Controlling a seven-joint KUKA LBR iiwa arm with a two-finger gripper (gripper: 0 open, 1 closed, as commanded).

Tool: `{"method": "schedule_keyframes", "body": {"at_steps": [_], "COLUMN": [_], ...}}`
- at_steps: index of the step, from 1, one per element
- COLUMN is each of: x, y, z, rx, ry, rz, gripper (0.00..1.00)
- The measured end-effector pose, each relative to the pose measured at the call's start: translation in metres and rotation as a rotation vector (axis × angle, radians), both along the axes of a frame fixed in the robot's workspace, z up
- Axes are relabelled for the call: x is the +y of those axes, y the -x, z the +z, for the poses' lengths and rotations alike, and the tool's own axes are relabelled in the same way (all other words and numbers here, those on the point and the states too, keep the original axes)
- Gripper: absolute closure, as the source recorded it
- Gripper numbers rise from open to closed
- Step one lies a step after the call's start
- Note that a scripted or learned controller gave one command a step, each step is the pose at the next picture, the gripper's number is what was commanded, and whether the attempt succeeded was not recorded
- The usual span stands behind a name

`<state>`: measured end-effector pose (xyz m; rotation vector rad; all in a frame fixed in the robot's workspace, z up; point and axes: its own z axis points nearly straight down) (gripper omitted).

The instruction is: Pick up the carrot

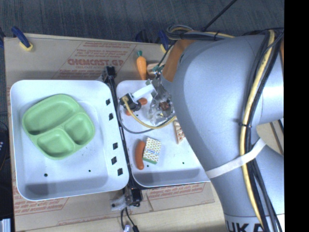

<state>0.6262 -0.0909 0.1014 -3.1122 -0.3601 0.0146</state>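
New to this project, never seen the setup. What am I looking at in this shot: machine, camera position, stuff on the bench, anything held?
One camera looks down at a slant on a bench with two shallow white bins side by side. The big grey shape on the right is the robot arm, reaching in over the right bin. Its tool hangs low in that bin; whether it grips anything is unclear. The left bin holds a green divided plate. The right bin holds a sausage-like piece beside a small patterned box. The carrot, the thing to pick up, lies outside the bins on the cardboard behind them.
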Motion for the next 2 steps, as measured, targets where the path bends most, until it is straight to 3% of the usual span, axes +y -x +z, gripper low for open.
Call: {"method": "schedule_keyframes", "body": {"at_steps": [1,2], "x": [0.0632,0.0620], "y": [0.0235,0.0238], "z": [0.0905,0.0899], "rx": [-0.008,-0.007], "ry": [0.005,0.006], "rz": [-0.023,-0.025], "gripper": [1.00,0.00]}}
